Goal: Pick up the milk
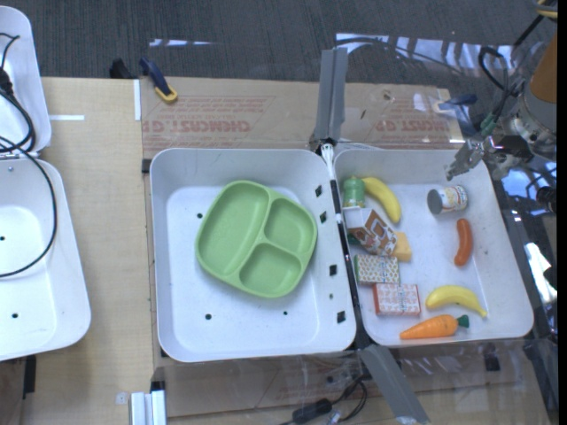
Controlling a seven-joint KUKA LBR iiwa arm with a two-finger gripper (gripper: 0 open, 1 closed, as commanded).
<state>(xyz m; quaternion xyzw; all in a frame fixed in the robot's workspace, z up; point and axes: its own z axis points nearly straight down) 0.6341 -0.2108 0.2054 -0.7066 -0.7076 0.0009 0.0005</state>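
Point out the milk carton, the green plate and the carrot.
milk carton (372, 231), camera view, its printed top face
green plate (256, 238), camera view, ridge where its compartments meet
carrot (429, 328), camera view, middle of the orange body

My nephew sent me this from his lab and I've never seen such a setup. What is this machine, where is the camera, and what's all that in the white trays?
It is one picture, from a fixed camera above a bench, looking down at a slant. The machine is a robot arm reaching in from the right; its gripper hangs over the right bin's far corner, and nothing shows between its fingers. The left bin holds a green divided plate. The right bin holds toy groceries: two bananas, a carrot, a sausage, a can, a green bottle, some small boxes, and a carton that is probably the milk it should pick up, untouched.
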